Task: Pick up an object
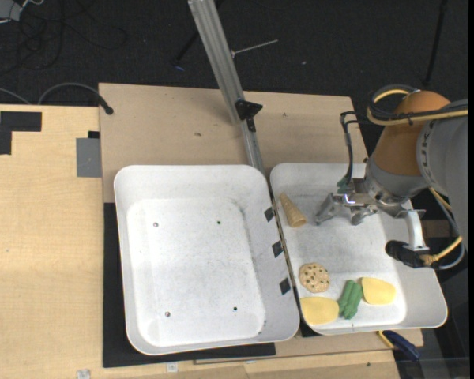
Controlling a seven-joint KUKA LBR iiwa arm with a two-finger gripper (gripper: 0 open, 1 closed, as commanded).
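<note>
Even overhead light, white bins (193, 181) bright; dark background; soft shadows; slight overall blur.

One fixed camera sits high above the bench (221, 125), angled down on both white bins (142, 188), arm (426, 148) entering from right.

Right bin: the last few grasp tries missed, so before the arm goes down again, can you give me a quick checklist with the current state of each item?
1. Objects to pick are present in the right bin: ok. A cone, cookie, yellow piece, green piece and second yellow piece lie there.
2. Gripper is above the right bin: ok, over its upper part.
3. Gripper is free of any object: ok, nothing shows between the jaws.
4. Nearest target stands apart: ok, the cone lies alone, left of the gripper.
5. Lower items are separated: not ok, the green piece touches both yellow pieces.
6. Height above the bin floor: cannot tell.
</note>
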